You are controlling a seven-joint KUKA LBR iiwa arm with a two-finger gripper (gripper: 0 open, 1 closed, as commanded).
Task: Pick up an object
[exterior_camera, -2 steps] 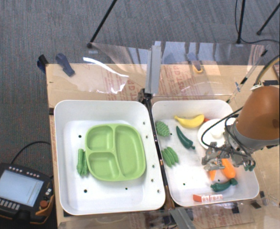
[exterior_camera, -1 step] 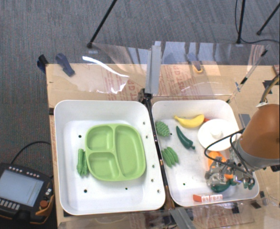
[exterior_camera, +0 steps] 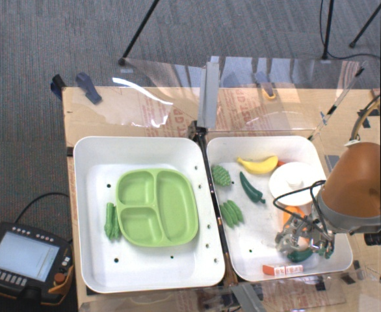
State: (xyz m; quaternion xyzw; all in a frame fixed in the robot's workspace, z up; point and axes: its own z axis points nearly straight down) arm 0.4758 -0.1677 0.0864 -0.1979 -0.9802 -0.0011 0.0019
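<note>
Orange-banded arm dips in at the lower right of the frame, its gripper (exterior_camera: pixel 302 239) low in the right bin (exterior_camera: pixel 255 273) over an orange object (exterior_camera: pixel 293 212) and a green piece (exterior_camera: pixel 300 255), finger state impossible to tell, while banana (exterior_camera: pixel 258 165) and dark green pepper (exterior_camera: pixel 250 187) lie up-frame.

The gripper (exterior_camera: pixel 301 242) covers part of an orange object (exterior_camera: pixel 293 214) and a green one (exterior_camera: pixel 300 255); jaws' state unclear.
</note>
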